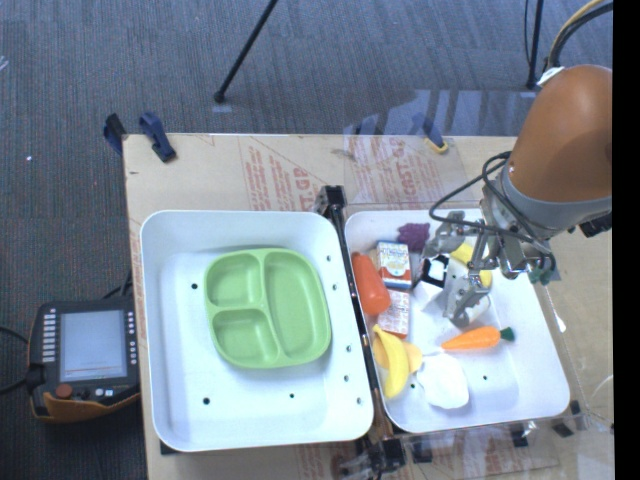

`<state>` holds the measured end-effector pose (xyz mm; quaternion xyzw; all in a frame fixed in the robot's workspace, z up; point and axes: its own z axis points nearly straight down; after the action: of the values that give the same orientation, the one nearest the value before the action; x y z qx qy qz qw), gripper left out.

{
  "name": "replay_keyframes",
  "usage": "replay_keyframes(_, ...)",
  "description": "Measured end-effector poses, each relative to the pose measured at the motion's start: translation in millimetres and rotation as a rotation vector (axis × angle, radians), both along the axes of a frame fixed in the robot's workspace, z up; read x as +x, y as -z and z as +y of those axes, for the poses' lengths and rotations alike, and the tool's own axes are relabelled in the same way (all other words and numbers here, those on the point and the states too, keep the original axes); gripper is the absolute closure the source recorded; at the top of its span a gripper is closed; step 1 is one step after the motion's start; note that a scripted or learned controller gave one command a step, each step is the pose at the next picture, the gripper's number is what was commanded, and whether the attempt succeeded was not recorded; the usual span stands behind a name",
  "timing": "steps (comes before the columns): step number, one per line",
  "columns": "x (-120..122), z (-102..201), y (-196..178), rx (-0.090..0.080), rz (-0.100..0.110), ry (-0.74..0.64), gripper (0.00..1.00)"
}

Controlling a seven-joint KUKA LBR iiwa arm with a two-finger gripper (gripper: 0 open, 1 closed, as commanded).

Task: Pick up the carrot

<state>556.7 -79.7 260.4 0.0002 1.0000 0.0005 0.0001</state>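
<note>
Carrot [472, 340] in right bin [535, 388] (cardboard-topped bench [250, 173])

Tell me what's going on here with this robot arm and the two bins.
The arm's claw hangs low in the right bin, just above and left of the carrot, which lies on the bin floor, not picked up. Around it are a banana, small cartons and a white object. The left bin holds a green divided plate.
</note>
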Motion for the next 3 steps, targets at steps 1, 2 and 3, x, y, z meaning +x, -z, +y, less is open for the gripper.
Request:
replay_keyframes(1,-15,-62,136,0.005,0.014,-0.119,0.0)
replay_keyframes(2,-44,-108,175,0.002,0.004,-0.111,0.0)
replay_keyframes(3,-40,-105,164,0.003,-0.002,-0.118,1.0)
